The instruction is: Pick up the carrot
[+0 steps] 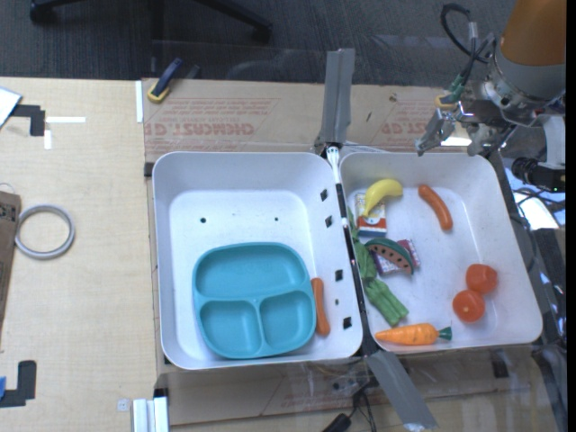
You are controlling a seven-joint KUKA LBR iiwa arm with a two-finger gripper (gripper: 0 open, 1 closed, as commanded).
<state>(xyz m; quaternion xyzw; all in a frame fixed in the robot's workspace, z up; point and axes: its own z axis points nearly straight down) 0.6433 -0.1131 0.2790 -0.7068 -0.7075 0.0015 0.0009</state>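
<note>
The carrot (412, 335), orange with a green stub at its right end, lies flat along the front wall of the right bin (513, 241). My gripper (457, 139) hangs above that bin's far rim, well behind the carrot and clear of it. Its two fingers stand spread apart, open, with nothing between them.
The right bin also holds a banana (382, 192), a reddish sausage (435, 207), a watermelon slice (393, 255), green pods (378, 288) and two tomatoes (474, 292). In the left bin (234, 187) a teal divided plate (255, 300) lies with an orange sausage (318, 306) beside it.
</note>
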